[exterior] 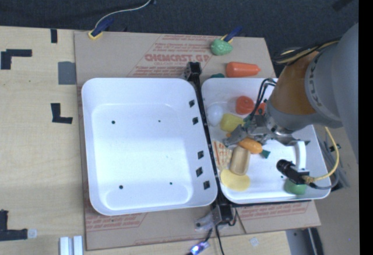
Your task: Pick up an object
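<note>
The right bin (261,192) holds several small toys: a yellow block (230,122), an orange-red piece (244,103), a brown cylinder (239,160), a pale yellow disc (234,180), a white ball (215,112) and a green piece (296,188). My gripper (249,137) reaches down into the middle of this bin, right over an orange oval toy (252,145) that lies against the fingertips. The grey arm and its orange band (294,93) cover the bin's right half.
The left bin (140,143) sits beside it, with black clips along the shared wall. Outside the bins, on the cardboard at the back, lie an orange carrot toy (242,69) and a green toy (221,46). A cable runs across the dark cloth behind.
</note>
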Tool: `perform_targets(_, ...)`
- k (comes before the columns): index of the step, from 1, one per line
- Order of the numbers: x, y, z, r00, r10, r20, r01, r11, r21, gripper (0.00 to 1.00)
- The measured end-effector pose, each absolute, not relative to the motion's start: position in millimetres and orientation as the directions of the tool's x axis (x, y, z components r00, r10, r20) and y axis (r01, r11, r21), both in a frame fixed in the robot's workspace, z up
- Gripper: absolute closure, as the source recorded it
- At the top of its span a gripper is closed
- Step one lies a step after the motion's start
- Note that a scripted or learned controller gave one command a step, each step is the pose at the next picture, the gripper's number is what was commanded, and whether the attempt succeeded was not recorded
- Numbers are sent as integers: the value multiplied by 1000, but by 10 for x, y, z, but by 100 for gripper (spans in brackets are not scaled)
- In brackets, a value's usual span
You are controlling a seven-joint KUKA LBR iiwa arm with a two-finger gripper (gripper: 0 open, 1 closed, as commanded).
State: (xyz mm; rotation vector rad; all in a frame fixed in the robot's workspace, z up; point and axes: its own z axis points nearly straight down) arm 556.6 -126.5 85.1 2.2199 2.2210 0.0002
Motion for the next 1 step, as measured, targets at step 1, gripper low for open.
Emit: perform_targets(1,5567,-1266,951,-1,1000,-2,1000,1,1,100)
